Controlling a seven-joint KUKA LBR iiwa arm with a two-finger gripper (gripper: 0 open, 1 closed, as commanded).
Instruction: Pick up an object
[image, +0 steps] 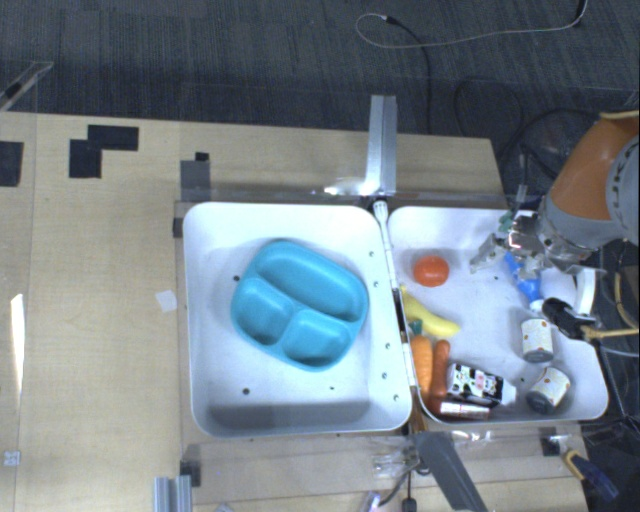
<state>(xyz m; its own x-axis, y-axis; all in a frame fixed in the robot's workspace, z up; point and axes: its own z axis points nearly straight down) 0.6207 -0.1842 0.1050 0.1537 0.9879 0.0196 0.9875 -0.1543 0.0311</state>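
Left bin (210, 300): blue plate (298, 302) fills the middle; room along the edges.
Right bin (470, 225): open middle; banana (432, 320), carrot (423, 365) crowd the left wall.

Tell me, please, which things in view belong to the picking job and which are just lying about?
Job: gripper; candidates in the right bin: tomato, banana, carrot, blue bottle, two small cups.
Lying about: blue divided tray, left bin, cable.

Single fixed camera above bench (90, 300), looking down at slant on both white bins (215, 400), fairly high.
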